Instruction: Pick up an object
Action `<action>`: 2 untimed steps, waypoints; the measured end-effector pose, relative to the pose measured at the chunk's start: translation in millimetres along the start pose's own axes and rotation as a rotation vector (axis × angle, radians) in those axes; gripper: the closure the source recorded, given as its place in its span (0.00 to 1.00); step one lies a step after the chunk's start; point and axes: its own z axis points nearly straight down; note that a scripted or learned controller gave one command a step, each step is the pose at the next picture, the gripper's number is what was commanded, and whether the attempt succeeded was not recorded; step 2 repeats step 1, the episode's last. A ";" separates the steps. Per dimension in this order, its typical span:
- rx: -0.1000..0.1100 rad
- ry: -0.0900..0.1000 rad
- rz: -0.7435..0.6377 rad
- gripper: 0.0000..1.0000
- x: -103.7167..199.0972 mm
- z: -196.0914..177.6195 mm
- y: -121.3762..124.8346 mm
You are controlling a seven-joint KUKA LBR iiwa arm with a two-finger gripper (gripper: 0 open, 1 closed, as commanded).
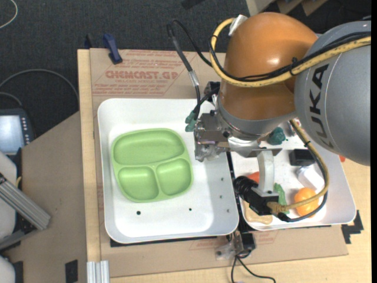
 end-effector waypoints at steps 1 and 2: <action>-0.003 0.000 0.005 1.00 -41.0 61.4 29.8; -0.003 0.000 0.005 1.00 -41.0 61.4 29.8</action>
